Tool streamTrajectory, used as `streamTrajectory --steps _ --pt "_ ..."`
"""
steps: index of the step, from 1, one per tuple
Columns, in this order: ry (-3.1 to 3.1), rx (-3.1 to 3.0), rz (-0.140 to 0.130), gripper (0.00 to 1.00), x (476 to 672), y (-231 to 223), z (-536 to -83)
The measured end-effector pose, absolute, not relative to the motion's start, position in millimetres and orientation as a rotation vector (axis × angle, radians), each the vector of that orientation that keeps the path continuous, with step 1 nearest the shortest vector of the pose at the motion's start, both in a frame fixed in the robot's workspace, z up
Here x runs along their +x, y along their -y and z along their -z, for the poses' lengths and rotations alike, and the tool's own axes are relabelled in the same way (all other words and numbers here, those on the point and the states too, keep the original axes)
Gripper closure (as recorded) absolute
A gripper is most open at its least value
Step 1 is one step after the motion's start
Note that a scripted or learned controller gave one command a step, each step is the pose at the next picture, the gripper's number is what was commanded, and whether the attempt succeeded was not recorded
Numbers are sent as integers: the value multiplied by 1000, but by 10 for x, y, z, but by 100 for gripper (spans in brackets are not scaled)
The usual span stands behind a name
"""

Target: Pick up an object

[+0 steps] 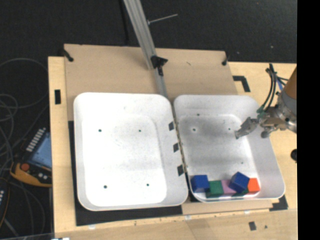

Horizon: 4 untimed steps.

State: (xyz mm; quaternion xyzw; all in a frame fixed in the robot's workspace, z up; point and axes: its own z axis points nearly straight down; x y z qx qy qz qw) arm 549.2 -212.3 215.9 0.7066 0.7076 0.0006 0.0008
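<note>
Several small blocks lie along the front wall of the right bin (220, 109): a blue block (200, 182), a green block (215, 188), a pink block (228, 187), a second blue block (240, 181) and an orange block (254, 185). My gripper (247, 129) hangs over the right side of that bin, well behind the blocks and apart from them. Nothing shows in its grasp. The arm (287, 99) with its orange band comes in from the right edge.
The left bin (80, 134) sits beside the right one on the tan bench. A slanted metal post (145, 39) rises behind the gap between the bins. Cables and a hand-held controller (35, 156) lie on the floor at left.
</note>
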Motion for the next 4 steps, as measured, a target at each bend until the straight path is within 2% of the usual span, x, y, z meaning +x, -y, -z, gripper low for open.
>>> streamTrajectory --steps 1,2,4 --pt "-2226 2228 5 0 4997 1758 -1428" --pt "-2214 2216 -6 0 4855 1800 -2249" --pt "-2213 2226 -3 0 4848 1788 -2204"
